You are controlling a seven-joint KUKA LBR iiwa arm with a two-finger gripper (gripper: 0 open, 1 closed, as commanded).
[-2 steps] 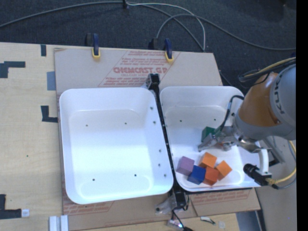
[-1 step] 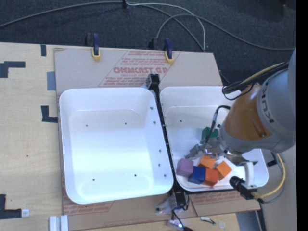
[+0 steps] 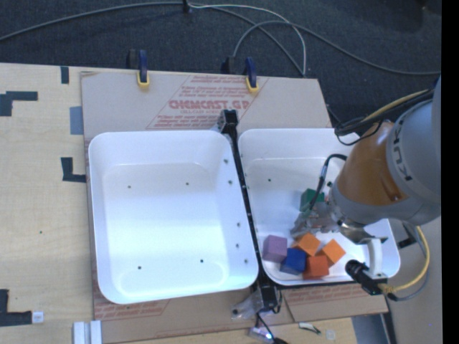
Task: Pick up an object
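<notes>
Wooden counter (image 3: 36, 213) carries two white bins; nearest me, along the right bin's (image 3: 287, 145) front edge, sit a purple block (image 3: 275, 247), blue block (image 3: 292, 261) and orange blocks (image 3: 319, 254). Just behind them the jaws (image 3: 310, 219) reach down beside a green piece (image 3: 311, 197); whether they're wide or closed, I cannot tell. Farther off, the left bin (image 3: 97, 192) sits alongside.

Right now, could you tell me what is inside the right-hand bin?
The right bin holds a purple block, a blue block, orange blocks and a green piece; the arm covers its far-right part.
</notes>
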